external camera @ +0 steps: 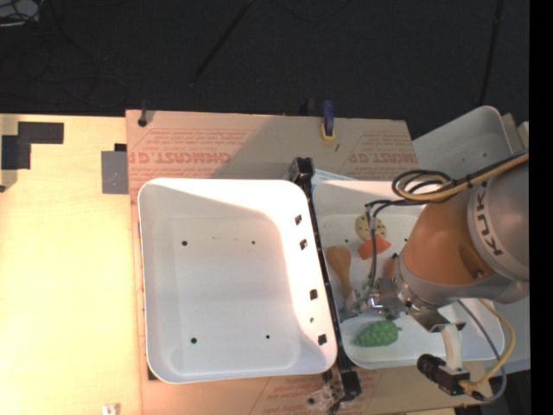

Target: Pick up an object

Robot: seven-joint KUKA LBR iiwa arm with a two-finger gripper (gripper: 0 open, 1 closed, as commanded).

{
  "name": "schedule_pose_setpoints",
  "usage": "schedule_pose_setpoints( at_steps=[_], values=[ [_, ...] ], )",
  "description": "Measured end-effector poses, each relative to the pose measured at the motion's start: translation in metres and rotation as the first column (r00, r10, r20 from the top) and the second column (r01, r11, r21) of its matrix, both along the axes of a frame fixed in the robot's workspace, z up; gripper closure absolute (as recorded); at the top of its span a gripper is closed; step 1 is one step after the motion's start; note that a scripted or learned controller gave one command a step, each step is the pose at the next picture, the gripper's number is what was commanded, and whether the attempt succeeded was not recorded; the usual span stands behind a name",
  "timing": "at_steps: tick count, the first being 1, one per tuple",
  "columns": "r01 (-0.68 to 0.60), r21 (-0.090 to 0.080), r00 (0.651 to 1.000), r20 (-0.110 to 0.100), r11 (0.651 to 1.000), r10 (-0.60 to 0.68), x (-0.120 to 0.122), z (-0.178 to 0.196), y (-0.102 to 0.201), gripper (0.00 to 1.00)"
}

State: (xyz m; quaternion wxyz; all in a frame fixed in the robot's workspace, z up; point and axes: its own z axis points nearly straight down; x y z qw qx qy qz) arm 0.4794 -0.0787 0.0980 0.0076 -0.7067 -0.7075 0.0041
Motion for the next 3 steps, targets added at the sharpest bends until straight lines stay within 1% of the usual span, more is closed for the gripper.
schedule_pose_setpoints(
  at_steps=[1, 2, 3],
  values=[
    [0.007, -0.003, 1.0, 0.01, 1.0, -0.007, 0.003, 0.015, -0.003, 1.0],
    [-0.005, -0.002, 1.0, 0.022, 1.0, 0.005, -0.002, 0.115, 0.05, 1.0],
    [0.004, -0.006, 1.0, 0.015, 1.0, -0.004, 0.011, 0.12, 0.006, 1.0]
  ],
)
